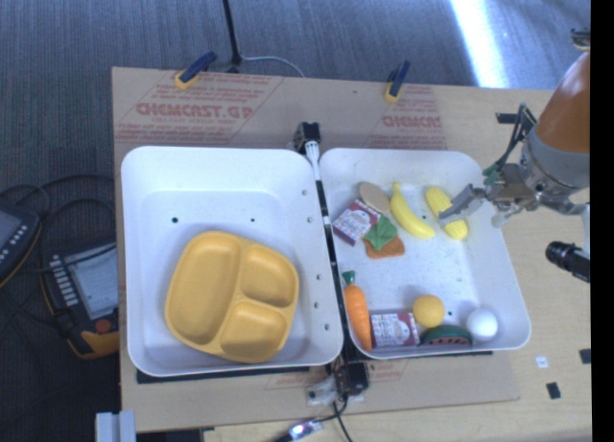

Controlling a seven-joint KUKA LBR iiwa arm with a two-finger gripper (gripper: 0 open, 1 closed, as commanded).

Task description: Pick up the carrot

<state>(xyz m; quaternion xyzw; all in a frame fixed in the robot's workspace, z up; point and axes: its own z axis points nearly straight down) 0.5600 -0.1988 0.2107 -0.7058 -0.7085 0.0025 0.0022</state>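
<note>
The carrot (357,313) lies in the right bin (499,272), against the bin's left wall near its front corner, green top pointing toward the back and orange tip toward the front. Just beside it to the right sits a small red-and-white can (391,329) on its side, with a watermelon slice (446,337) and a white egg (481,322) farther along the front wall and an orange ball (428,311) just behind them. Toward the back of the bin are a sandwich-like piece with green lettuce (385,239), a red-and-white packet (353,222), a banana (411,213) and a yellow corn cob (446,212). My gripper (468,202) hangs at the bin's far right side, above the corn cob, well apart from the carrot; the finger that I can make out reaches out toward the left and grips nothing, but whether the fingers are spread or pressed together I cannot tell. The left bin (144,191) holds a yellow divided plate (232,294). Status: the carrot is untouched and not yet lifted. Remaining, in my judgement: cross to the front-left corner, descend over the carrot clear of the wall and the can, grip it, raise it.
</note>
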